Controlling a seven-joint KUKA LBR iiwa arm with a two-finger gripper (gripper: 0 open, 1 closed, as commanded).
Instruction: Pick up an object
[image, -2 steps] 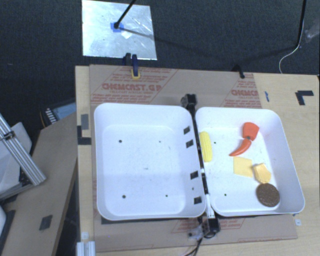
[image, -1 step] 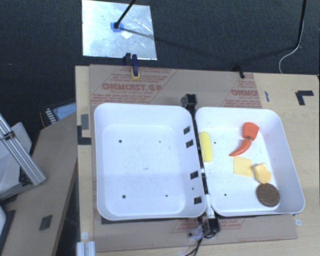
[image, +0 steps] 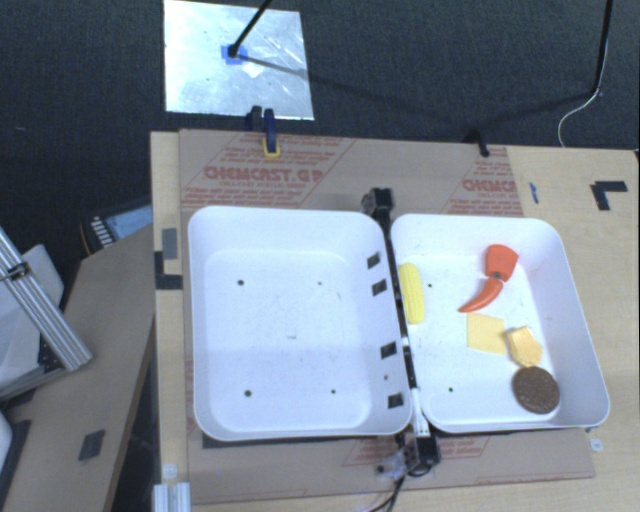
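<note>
The pickable things, a yellow plastic corn cob (image: 411, 292), an orange plastic carrot (image: 492, 275), two pale yellow cheese-like pieces (image: 503, 340) and a round brown cookie (image: 536, 389), all lie in the right shallow white bin (image: 580, 300) on the tabletop. The left white bin (image: 200, 300) sits beside it. Nothing is lifted yet, so the whole pick is left, and I cannot tell the claw's state.

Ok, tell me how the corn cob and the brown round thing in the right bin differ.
The corn cob is yellow and long; the brown disc is dark and round. The corn cob lies along the right bin's left wall, the brown disc near its front right corner. Both lie flat, untouched.
</note>
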